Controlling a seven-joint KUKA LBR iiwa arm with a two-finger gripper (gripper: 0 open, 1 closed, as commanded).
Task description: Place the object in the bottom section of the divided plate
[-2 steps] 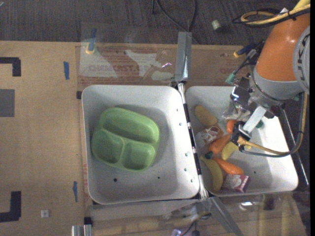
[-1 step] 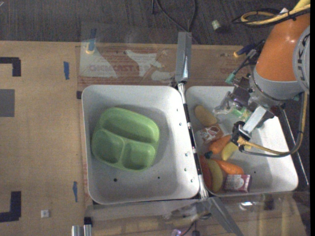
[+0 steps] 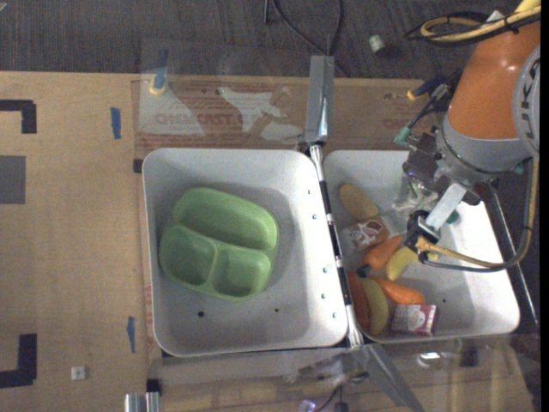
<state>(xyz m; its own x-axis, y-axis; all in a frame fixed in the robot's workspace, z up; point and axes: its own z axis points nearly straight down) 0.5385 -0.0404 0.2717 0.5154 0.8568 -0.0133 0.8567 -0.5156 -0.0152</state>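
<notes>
Camera view shows the plate point(image 3: 225, 217) holding nothing in the left bin point(image 3: 163, 170), the carrot point(image 3: 383, 251) and banana point(image 3: 400, 263) in the right bin point(image 3: 489, 307) beneath the gripper point(image 3: 417, 191), open or closed I cannot tell, so picking and placing both remain.

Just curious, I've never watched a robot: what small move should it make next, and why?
Probably lower the hand onto one item, perhaps the banana. The hand hangs over the right bin, where all the items lie, and the plate they must reach sits apart in the left bin.
</notes>
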